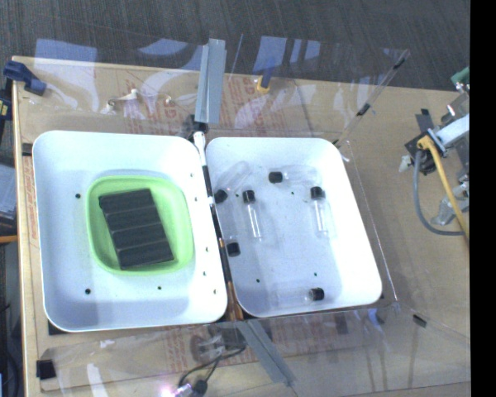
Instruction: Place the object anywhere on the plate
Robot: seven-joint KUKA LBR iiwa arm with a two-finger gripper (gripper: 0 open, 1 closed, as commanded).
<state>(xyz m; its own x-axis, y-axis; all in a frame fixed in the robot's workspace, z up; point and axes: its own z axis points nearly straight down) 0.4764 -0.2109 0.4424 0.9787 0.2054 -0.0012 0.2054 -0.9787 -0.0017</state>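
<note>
Bench (pixel 413 246) bore two white bins | left bin (pixel 54 230): green plate (pixel 180 213) held dark ribbed block (pixel 135 228) | right bin (pixel 351 255): black-capped vials (pixel 252 217) lay scattered

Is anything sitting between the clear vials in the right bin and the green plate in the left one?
Yes. The bins' adjoining rims run between the vials and the green plate, and a dark ridged block covers most of the plate's middle.

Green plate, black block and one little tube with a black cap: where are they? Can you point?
green plate (pixel 95 217): camera view, on its left rim.
black block (pixel 136 227): camera view, on its ridged top.
capped tube (pixel 252 214): camera view, on its clear body.
</note>
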